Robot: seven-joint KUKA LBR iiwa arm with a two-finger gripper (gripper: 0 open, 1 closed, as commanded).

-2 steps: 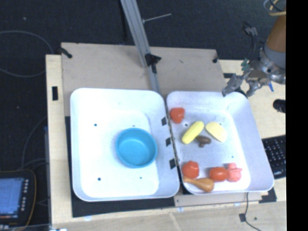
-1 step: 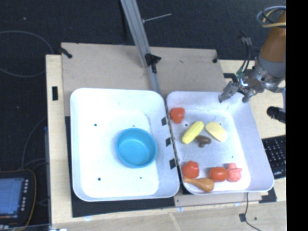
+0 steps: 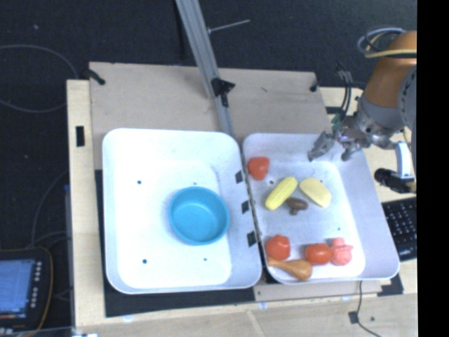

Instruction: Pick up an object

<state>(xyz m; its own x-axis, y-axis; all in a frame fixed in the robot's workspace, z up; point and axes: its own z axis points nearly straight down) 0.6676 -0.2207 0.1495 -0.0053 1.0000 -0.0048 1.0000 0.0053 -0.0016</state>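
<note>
Gripper (image 3: 331, 148) over right bin (image 3: 372, 209), two yellow items (image 3: 280, 192), one blue bowl (image 3: 199, 215)

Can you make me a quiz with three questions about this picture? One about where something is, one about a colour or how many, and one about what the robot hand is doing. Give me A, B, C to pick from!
1. Where is the bowl?
A. In the left bin
B. In the right bin
C. On the bench outside the bins

2. What colour is the bowl?
A. Red
B. Blue
C. Yellow

3. What is the gripper doing?
A. Carrying the bowl
B. Squeezing the corn cob
C. Hanging over the top corner of the right bin, holding nothing

Answers:
1. A, the bowl sits alone in the left bin.
2. B, it is bright blue against the white bin.
3. C, the gripper is above the bin's far right corner, apart from the corn cob and the other play food, with nothing between its fingers.
</note>
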